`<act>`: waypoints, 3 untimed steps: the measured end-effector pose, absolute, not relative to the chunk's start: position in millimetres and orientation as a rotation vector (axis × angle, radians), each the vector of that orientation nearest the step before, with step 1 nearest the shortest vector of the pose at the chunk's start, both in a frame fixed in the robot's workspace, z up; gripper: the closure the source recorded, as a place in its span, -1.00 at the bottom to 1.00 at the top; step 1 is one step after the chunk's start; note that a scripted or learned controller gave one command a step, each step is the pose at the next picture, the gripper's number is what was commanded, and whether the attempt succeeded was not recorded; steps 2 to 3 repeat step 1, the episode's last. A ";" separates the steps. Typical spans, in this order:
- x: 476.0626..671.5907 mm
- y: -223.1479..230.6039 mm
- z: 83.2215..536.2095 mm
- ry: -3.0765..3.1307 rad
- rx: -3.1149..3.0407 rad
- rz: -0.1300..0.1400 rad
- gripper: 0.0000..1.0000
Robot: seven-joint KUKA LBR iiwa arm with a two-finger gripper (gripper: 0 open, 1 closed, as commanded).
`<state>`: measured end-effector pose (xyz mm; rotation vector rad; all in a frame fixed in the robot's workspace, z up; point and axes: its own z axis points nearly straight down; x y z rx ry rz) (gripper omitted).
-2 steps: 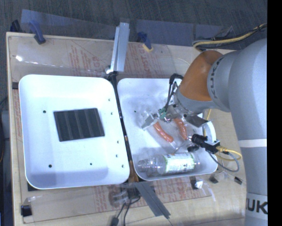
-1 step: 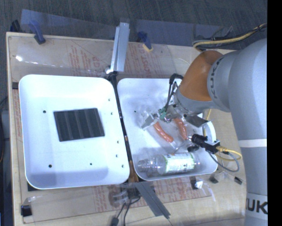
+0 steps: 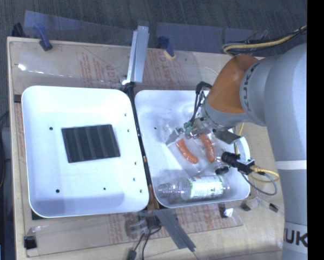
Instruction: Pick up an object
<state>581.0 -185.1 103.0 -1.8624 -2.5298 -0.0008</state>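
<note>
My fingers (image 3: 197, 128) hang low in the right bin (image 3: 151, 112) over the clear bag of orange sausages (image 3: 193, 148), their opening hidden from me; it looks light, floppy and slick, best pinched at a sausage.

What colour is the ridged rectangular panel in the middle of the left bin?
Dark grey, nearly black, with lengthwise ridges: the panel stands out against the white left bin in the camera view.

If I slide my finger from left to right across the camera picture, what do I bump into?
Left white bin → dark slatted panel → right white bin → clear bottle with a label → grey arm with an orange band.
</note>
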 end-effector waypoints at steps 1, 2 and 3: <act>602.3 -125.0 195.5 -2.491 -1.909 0.002 1.00; 602.3 -125.0 195.5 -2.491 -1.909 0.002 1.00; 602.3 -125.0 195.5 -2.491 -1.909 0.002 1.00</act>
